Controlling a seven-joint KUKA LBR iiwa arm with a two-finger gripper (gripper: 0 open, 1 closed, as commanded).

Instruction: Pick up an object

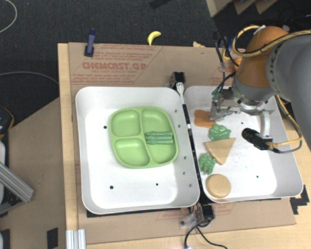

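My gripper hangs low over the far left part of the right bin, with the grey arm and its orange band behind it. Directly beside its tip lies a flat orange-brown piece. A green leafy piece sits just in front of the gripper. Nearer the camera are a tan wedge, a second green piece and a round tan bun. I see nothing held in the gripper.
The left bin holds a green divided plate with a ribbed green item in its right compartment. On the cardboard behind the bins lie a blue clip and a small yellow banana.
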